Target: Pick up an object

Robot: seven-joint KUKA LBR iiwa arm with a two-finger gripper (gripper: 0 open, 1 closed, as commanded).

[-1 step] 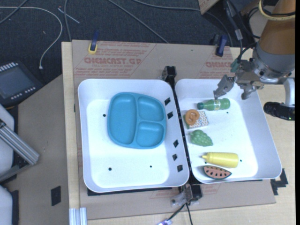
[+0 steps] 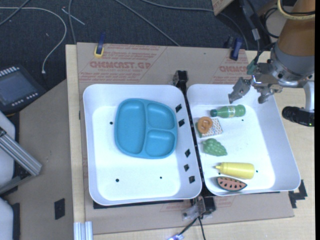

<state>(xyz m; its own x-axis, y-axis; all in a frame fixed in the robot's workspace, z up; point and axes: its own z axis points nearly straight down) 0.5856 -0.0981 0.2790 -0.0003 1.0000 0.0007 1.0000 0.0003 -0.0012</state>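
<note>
The right bin holds a green bottle lying on its side, a small doughnut on a speckled card, a bunch of green grapes, a yellow mustard bottle and a watermelon slice. My gripper hangs over the far end of the right bin, just above and beyond the green bottle. Its two fingers are spread apart and open, with nothing between them.
The left bin carries a blue sectioned plate. A black divider with clips runs between the bins. Cardboard lies under both bins, with blue clamps at its far edge. Cables trail across the dark floor behind.
</note>
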